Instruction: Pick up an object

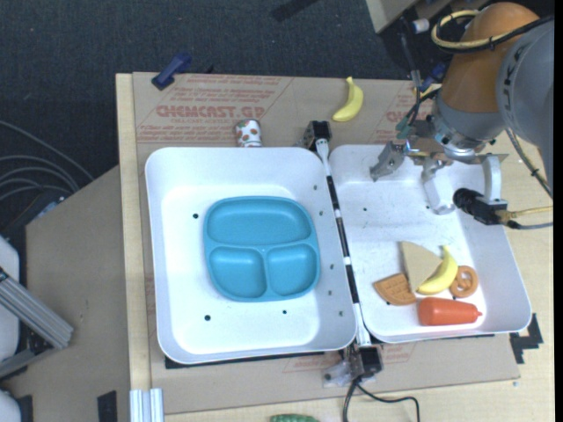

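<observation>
the arm (493, 60) comes in from about two o'clock, its orange band above the wrist, and the gripper (410, 172) hangs over the far end of the right bin (387, 227), fingers (385, 161) spread apart with nothing between them. the toys in that bin sit together toward five o'clock, well apart from the gripper: a tan wedge (417, 258), a small banana (440, 273) lying across it, a pretzel (465, 280) just beside the banana, an orange cookie-like piece (393, 289) at the wedge's seven o'clock, and a red-orange carrot (449, 311) nearest the front rim. the left bin (176, 262) holds a blue divided plate (261, 246). on the bench at twelve o'clock, outside the bins, lie a second banana (349, 102) and a small spotted object (250, 132).
</observation>
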`<move>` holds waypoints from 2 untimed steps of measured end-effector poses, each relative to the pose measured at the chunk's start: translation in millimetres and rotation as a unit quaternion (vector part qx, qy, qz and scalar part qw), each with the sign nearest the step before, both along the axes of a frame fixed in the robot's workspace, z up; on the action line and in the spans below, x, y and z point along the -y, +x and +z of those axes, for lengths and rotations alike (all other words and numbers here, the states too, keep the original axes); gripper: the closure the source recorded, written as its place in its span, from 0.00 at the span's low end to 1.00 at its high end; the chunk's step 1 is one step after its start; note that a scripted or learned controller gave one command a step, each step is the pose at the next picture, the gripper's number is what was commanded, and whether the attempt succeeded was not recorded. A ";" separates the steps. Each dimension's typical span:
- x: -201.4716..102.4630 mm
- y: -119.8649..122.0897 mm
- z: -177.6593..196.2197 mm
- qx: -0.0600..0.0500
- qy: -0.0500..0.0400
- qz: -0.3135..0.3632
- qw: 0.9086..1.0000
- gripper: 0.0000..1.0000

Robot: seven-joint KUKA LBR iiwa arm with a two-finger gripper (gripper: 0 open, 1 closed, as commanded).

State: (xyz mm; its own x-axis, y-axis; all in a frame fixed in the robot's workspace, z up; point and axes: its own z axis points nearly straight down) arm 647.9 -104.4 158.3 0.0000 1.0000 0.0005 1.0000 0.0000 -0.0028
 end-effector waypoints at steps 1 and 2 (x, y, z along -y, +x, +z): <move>23.3 17.7 -74.6 -0.001 0.000 -0.001 1.000 0.00; 25.0 -22.7 -73.7 0.000 0.000 0.000 1.000 0.00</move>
State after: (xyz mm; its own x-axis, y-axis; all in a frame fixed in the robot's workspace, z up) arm 625.2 -129.4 84.6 0.0005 1.0000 0.0008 1.0000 -0.0005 -0.0026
